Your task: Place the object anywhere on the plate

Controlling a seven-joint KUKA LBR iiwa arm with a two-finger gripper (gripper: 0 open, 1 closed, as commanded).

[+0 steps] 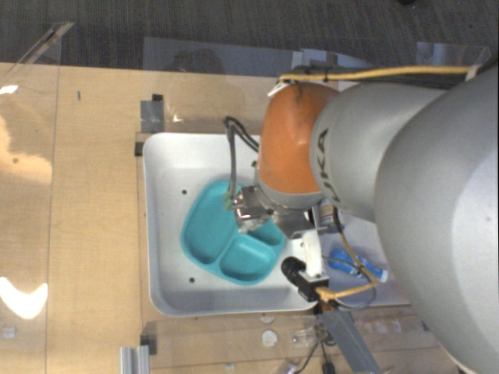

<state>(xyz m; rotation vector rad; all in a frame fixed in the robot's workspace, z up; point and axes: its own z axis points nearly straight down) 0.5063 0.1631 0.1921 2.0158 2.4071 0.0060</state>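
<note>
I hang over the teal plate [231,238] in the left bin [168,209], my gripper [248,213] above its right part. My wrist hides the object, and I cannot tell my grip's state.

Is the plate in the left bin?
Yes, the teal plate lies inside the left bin, partly covered by the arm.
</note>
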